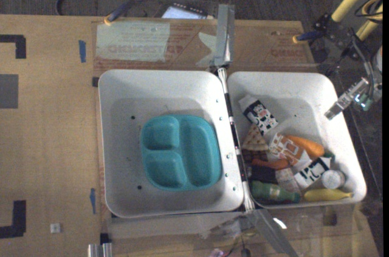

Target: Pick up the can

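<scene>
I've got the tool (346, 101) hanging over the upper right rim of the right-hand shallow white bin (285, 81), and from this slanted view I can't tell how it's set — too small and blurred. Nothing is between it and the bin floor below.

The can I'm after looks to be the small white cylinder with black markings and a pale round end (322, 173), lying on its side well below the tool, toward the near right corner of that bin. It's crowded: a yellow banana-shaped toy (326, 194) just beneath it, an orange carrot-shaped piece (308, 145) just above, a white-and-orange carton (285, 149) beside it, a green bottle (273, 192) further left.

My read: rigid, light, smooth-walled, so it'll roll or squirt out if pinched off-centre. I'd close across the middle of its body, square to its long axis, and mind the neighbours. The teal divided plastic tray (180, 151) sits far left in the other bin.
</scene>
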`<state>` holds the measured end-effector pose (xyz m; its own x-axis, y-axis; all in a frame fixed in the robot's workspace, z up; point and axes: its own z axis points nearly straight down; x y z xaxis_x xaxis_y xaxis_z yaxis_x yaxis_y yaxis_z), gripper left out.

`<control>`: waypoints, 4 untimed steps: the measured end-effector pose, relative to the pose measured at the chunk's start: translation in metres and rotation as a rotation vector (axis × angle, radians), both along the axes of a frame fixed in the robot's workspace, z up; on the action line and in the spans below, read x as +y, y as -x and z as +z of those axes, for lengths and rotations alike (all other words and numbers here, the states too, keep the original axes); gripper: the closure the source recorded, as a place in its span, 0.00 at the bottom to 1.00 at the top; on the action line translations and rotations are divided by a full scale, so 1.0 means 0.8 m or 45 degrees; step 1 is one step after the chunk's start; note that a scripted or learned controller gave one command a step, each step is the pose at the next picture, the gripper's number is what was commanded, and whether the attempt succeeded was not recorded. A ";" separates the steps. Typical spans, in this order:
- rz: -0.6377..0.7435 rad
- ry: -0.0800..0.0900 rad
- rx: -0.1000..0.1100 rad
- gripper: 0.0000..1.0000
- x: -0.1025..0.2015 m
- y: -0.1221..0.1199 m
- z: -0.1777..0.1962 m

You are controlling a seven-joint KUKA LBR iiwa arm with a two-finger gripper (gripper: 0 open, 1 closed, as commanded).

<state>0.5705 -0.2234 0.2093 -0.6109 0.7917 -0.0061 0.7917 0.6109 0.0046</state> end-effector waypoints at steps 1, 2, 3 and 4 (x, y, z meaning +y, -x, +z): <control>0.250 0.002 0.000 1.00 0.001 -0.023 -0.025; 0.521 0.004 -0.002 1.00 0.002 -0.051 -0.010; 0.955 0.007 -0.002 1.00 0.002 -0.057 -0.018; 1.017 0.007 -0.001 1.00 0.001 -0.066 0.051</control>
<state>0.6231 -0.2227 0.2498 -0.9934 0.1147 -0.0095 0.1147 0.9934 0.0001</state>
